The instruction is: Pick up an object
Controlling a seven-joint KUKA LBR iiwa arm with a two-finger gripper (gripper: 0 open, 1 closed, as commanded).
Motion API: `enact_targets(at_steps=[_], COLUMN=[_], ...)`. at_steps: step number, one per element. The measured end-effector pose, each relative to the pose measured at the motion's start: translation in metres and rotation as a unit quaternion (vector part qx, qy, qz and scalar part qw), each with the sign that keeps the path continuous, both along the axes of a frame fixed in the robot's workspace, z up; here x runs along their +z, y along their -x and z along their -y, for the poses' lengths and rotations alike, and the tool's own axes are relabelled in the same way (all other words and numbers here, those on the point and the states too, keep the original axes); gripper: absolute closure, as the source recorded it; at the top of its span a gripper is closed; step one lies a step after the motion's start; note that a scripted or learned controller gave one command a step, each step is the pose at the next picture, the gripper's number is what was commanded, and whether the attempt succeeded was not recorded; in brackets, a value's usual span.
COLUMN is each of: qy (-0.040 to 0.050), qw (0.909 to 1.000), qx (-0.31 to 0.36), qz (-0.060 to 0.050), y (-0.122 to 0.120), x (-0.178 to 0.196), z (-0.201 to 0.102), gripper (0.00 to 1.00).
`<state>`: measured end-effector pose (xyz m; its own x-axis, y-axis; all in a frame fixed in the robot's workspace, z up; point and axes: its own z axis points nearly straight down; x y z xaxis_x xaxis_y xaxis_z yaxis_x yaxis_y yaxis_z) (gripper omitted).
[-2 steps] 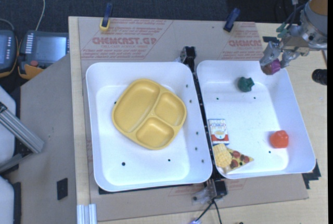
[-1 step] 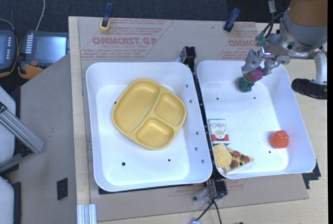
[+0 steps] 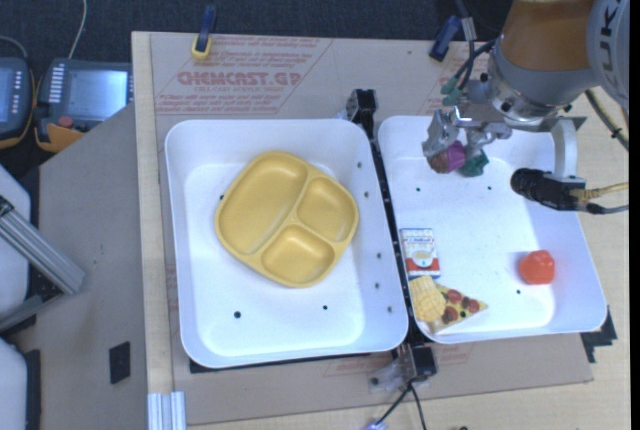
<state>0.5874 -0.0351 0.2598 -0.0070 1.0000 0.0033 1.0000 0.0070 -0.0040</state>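
My gripper (image 3: pixel 456 146) is down at the back left of the right bin (image 3: pixel 560 318), right over a small purple toy (image 3: pixel 456 158) with a green part (image 3: pixel 475 162). The toy sits directly under the gripper's tip and is partly covered by it; whether it is gripped is not visible. In the same bin lie a red tomato-like toy (image 3: pixel 537 267) at the right, a small white and red carton (image 3: pixel 419 251) by the left wall, and a corn cob (image 3: pixel 426 298) with a pizza slice (image 3: pixel 460 306) at the front.
The left bin (image 3: pixel 190 218) holds a yellow divided plate (image 3: pixel 287 217). A black cylinder (image 3: pixel 545 188) with a cable hangs beside the wrist over the right bin. A black clamp (image 3: pixel 361 104) sits between the bins at the back.
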Motion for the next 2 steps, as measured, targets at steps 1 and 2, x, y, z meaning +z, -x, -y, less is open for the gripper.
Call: enact_targets(at_steps=[1,2], qy=[0.0003,0.0001], qw=[1.0000,1.0000], qx=[-0.001,0.000], qz=[-0.001,0.000], y=[0.019,0.038], x=[-0.021,-0.029], z=[-0.054,-0.115], gripper=[1.00,1.00])
